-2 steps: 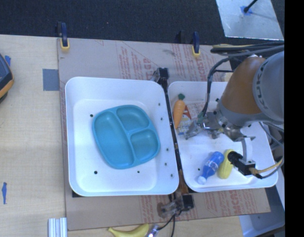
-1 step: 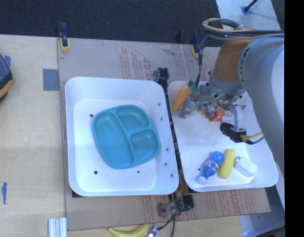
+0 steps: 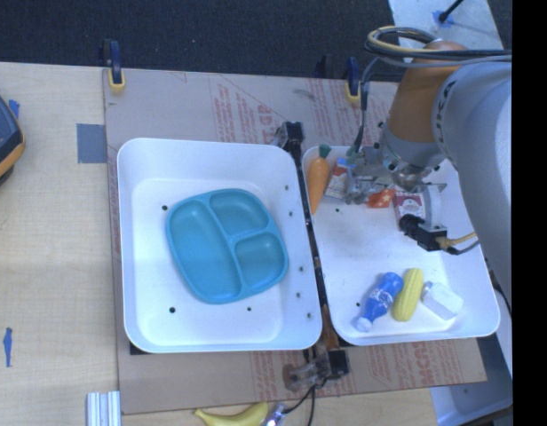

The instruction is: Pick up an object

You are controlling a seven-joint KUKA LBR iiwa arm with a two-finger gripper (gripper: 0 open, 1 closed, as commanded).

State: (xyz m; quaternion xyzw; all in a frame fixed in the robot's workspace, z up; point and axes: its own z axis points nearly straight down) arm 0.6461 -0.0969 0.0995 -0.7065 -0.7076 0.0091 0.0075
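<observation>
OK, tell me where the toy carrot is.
The carrot lies in the right bin, against its upper left wall, just left of the gripper.

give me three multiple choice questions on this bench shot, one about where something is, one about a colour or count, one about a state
1. Where does the blue plate lie?
A. in the left bin
B. in the right bin
C. on the bare bench

2. How many sections does that plate have?
A. two
B. three
C. five

3. How does the blue bottle sit?
A. standing upright
B. lying on its side
C. stacked on the plate

Answers:
1. A, the blue plate rests on the floor of the left bin, apart from the right bin.
2. B, its ridges mark off three sections.
3. B, the blue bottle lies flat near the right bin's front edge, right beside the yellow corn cob.
</observation>
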